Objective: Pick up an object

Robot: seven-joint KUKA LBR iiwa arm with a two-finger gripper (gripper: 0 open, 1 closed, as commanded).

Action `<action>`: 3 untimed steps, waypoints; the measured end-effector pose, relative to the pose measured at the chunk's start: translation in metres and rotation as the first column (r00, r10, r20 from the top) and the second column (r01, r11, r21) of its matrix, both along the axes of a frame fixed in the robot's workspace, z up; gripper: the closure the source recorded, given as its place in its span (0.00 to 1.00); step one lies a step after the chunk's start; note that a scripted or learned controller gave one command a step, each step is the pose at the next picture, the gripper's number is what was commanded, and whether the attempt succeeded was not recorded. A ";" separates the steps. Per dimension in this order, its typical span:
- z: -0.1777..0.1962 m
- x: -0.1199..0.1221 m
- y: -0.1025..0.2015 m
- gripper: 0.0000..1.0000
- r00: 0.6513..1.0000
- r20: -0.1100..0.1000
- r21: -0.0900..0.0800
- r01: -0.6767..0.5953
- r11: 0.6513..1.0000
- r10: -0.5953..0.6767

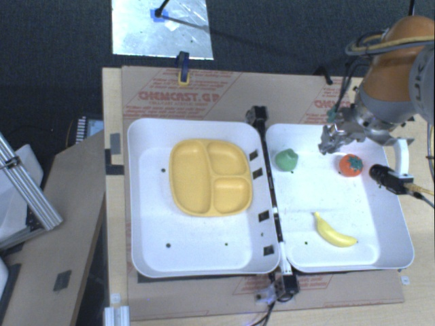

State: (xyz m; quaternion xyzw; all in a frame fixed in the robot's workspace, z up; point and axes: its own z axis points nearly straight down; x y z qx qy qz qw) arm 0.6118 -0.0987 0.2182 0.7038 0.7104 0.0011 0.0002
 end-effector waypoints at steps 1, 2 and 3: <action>0.008 0.006 0.047 1.00 1.000 0.001 0.000 -0.001 1.000 0.001; 0.014 0.015 0.103 1.00 1.000 0.001 0.001 -0.002 1.000 0.002; 0.006 0.017 0.165 1.00 1.000 0.000 0.001 -0.002 1.000 0.002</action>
